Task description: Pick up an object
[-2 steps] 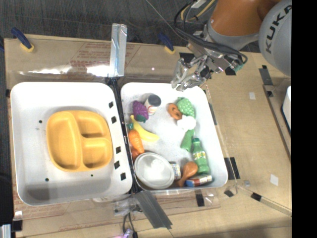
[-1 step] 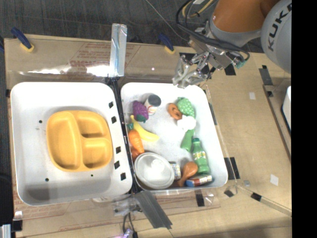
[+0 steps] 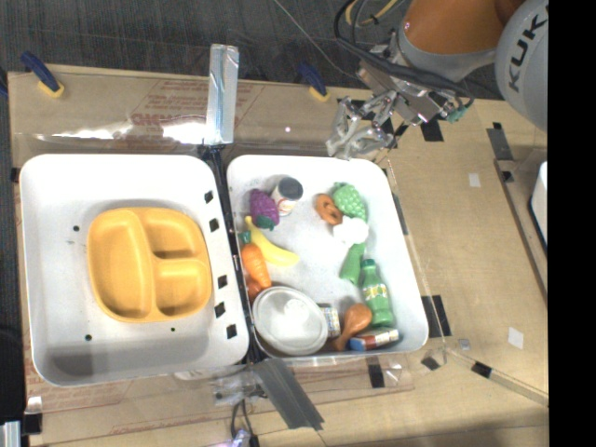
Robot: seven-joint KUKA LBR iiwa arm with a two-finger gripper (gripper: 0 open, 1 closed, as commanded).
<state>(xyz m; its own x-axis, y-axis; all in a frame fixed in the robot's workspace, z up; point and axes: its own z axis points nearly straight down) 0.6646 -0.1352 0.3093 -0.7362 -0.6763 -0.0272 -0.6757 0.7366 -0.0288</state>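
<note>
My gripper (image 3: 357, 136) hangs over the back rim of the right bin (image 3: 402, 250), near its far corner, with nothing seen in it. Below it in the bin lie a green bumpy toy (image 3: 350, 199), a brown pretzel (image 3: 326, 208) and a white piece (image 3: 353, 230). Further left are purple grapes (image 3: 264, 208), a small dark cup (image 3: 290, 189), a banana (image 3: 272, 250) and a carrot (image 3: 255, 266). Toward the front sit a green bottle (image 3: 376, 292), a white bowl (image 3: 289, 320) and a drumstick (image 3: 355, 319).
The left bin (image 3: 47, 203) holds a yellow divided tray (image 3: 149, 261). A silver tape strip (image 3: 223, 96) stands up behind the seam between the bins. The arm's orange band (image 3: 456, 7) and cables fill the top right. Bare bench lies to the right of the bins.
</note>
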